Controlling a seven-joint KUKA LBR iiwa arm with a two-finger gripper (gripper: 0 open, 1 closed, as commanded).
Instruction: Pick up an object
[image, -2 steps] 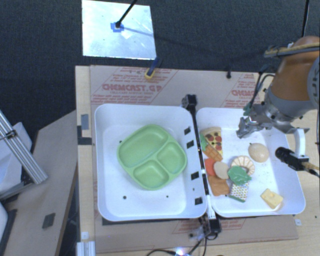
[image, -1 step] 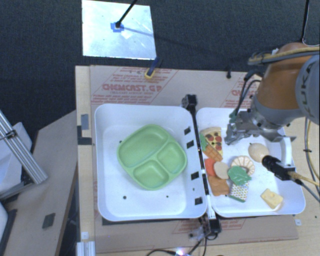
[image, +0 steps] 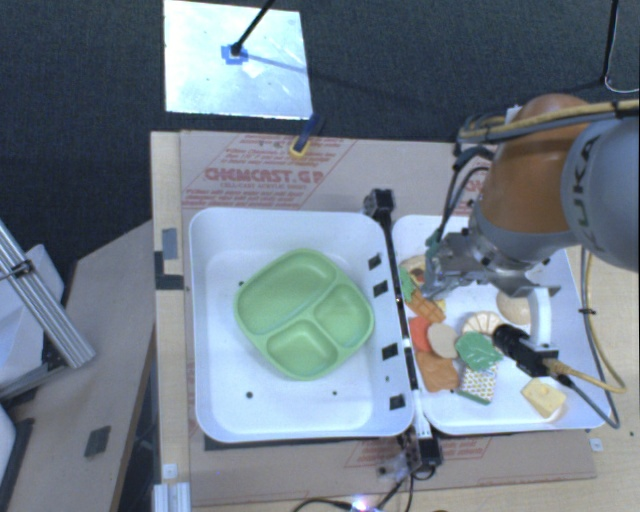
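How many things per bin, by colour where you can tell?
Left bin:
green divided plate: 1
Right bin, where visible beside the arm:
orange pieces: 2
red piece: 1
green piece: 1
pale yellow block: 1
Total: 6, more possibly hidden under the gripper.

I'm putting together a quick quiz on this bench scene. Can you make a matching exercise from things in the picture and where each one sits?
Things:
1. green divided plate
2. yellow cheese wedge
3. green leaf-shaped piece
4. silver square sheet

Places:
A. near corner of the right bin
B. beyond the bench, at the view's top
C. left bin
D. middle of the right bin

Pairs: 1-C, 2-A, 3-D, 4-B
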